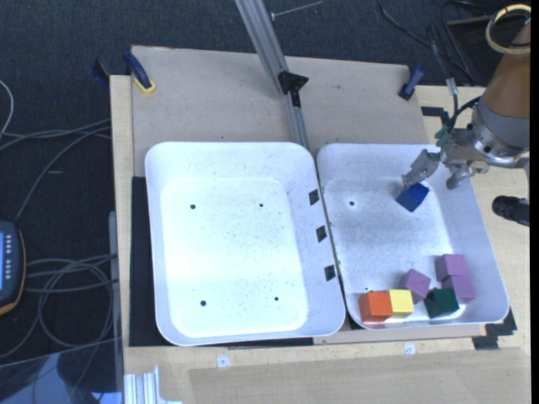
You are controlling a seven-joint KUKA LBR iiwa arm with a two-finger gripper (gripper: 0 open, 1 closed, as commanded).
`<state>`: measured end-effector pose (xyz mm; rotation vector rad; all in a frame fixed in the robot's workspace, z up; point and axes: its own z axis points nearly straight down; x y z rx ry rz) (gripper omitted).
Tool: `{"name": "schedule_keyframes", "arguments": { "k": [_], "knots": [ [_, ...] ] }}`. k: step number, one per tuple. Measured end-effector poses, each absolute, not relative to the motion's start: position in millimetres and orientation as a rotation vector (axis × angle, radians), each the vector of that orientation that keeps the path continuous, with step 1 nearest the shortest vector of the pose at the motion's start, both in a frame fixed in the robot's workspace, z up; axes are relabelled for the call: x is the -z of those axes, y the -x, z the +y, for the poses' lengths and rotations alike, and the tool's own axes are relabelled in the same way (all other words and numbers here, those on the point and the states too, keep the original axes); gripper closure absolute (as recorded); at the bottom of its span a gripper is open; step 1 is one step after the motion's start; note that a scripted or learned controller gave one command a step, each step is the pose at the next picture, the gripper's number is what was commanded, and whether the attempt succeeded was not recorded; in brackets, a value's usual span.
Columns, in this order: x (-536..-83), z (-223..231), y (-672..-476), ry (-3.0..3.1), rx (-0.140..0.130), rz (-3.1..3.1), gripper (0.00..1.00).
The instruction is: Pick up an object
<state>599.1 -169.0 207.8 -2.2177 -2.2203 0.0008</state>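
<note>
A small blue block (413,197) sits tilted over the upper part of the right bin (484,234), close to that bin's far right corner and well apart from everything else in it. The gripper (439,170) is right above it: one grey finger (418,169) slants down to touch the block's top edge, the other (459,175) stands off to the right, so the jaws look spread apart and the block is not squeezed between them. Whether the block rests on the bin floor or hangs lifted off it, I cannot tell. Behind the gripper the grey arm (505,129) comes in from the right with its orange band (512,82) above the wrist. Down in the near right corner of the same bin lies a huddle of blocks: an orange one (376,305), a yellow one (401,302), a green one (440,302), and three purple ones (453,274) around them. The left bin (156,225) lies beside it on the wooden bench (219,99).
</note>
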Motion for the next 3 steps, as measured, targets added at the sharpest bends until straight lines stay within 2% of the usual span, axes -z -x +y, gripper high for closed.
{"name": "schedule_keyframes", "arguments": {
  "k": [1, 3],
  "knots": [
    [-208, -169, -599.1, 2.218, -0.001, -2.220, 0.00],
    [-121, -173, -601.6, 2.217, -0.005, -2.218, 0.00]
  ]
}}
